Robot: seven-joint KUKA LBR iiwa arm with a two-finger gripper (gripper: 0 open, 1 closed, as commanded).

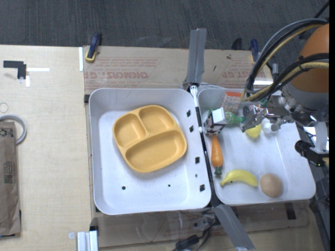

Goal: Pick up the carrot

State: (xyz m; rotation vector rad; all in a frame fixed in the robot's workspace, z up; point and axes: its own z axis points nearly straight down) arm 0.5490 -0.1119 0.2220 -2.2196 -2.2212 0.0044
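Pale wood worktop [47, 140] with a dark carpeted floor [131, 9] behind it; a sheet of printed cardboard [136, 67] lies under the far edge of the two white bins. Blue clamp [94, 46] at the cardboard's far left corner, black L-shaped bracket [15, 67] with white tape on the worktop far left, and a brown paper bag [8, 177] at the left edge. Left bin [99, 192] holds a yellow three-compartment plate [150, 138], sitting flat and slightly rotated. Right bin [293, 192] holds the carrot [216, 151]: orange, tapered, with a green stub at its near end, lying lengthwise against the bin's left wall, beside the divider between the bins. A banana [239, 178] lies just beyond the carrot's near end, with a tan egg-shaped object [271, 185] next to it near the front wall. A small yellow item [253, 132] sits mid-bin, and small mixed clutter [220, 115], green, white and black, sits at the far left corner just above the carrot. The arm [311, 61] comes in from the right, its orange band visible, with black and yellow cables looping over it. End effector [256, 120] is over the far middle of the right bin, near the yellow item and apart from the carrot; can't tell how it is set, as the wrist hardware hides it.
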